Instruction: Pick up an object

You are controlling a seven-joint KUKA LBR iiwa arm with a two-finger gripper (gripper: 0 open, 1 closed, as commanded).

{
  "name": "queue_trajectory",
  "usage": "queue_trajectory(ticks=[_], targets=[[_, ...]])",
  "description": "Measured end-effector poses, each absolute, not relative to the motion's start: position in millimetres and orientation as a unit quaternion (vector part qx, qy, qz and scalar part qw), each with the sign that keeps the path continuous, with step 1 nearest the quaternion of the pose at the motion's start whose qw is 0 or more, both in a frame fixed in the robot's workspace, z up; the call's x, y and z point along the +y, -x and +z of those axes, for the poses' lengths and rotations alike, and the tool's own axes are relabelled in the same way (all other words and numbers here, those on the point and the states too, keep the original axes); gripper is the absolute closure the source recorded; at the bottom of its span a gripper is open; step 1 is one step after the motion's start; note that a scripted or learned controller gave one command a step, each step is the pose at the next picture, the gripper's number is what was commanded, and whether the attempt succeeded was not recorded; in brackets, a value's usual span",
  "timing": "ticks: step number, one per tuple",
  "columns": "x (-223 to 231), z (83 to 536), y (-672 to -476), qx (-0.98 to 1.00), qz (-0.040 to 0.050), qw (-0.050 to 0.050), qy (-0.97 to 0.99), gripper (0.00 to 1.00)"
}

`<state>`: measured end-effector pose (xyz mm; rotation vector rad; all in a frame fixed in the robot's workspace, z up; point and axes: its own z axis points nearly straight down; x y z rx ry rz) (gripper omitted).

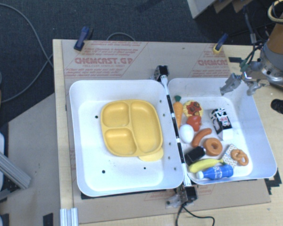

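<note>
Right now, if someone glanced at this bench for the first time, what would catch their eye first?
Probably the big yellow three-compartment plastic plate, lying alone in the left white bin. Next, the crowd of toy food in the right white bin: an orange carrot, a brown glazed doughnut, a yellow banana and a blue bottle at the near edge. The grey arm's gripper hovers over that bin's far right corner.

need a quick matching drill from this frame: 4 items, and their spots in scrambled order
Items:
1. yellow three-compartment plastic tray
2. blue plastic bottle
3. orange toy carrot
4. black-and-white carton

Spots:
A. right bin, near front edge, beside the yellow banana
B. right bin, right of the red tomato
C. middle of left bin
D. right bin, along the divider

Pairs: 1-C, 2-A, 3-D, 4-B
</note>
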<state>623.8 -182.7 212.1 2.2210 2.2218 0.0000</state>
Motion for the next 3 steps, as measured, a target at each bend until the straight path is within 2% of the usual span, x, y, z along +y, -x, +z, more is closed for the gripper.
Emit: queue_trajectory(ticks=[1,2,3], targets=[[-186.5,84.3,-599.2,0.707,0.0,0.0,-0.707,0.0],[-186.5,94.7,-599.9,0.707,0.0005,0.001,-0.707,1.0],[-84.2,185.3,-591.3,0.708,0.001,0.0,-0.706,1.0]])
